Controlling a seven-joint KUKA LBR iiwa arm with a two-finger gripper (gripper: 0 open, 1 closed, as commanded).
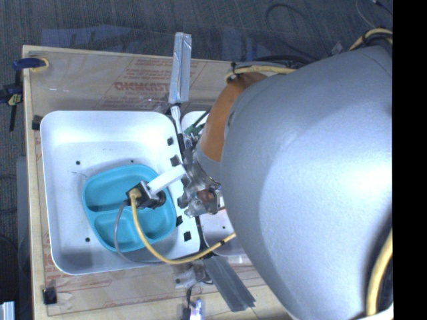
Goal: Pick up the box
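A shallow turquoise box (110, 202) with rounded corners and a ridge across its middle lies flat in the left white bin (67, 152), toward that bin's right side. My gripper (198, 199) hangs low over the divider between the two bins, just right of the box's right edge. The big grey arm and its orange band (217, 122) cover most of the right bin (192, 120). Part of the box's right half is hidden under the wrist hardware.
A metal bar (180, 65) stands at the back above the divider between the bins. A second metal bracket (223, 287) sticks out at the front edge. A blue clamp (27, 64) grips the bench's far left corner.
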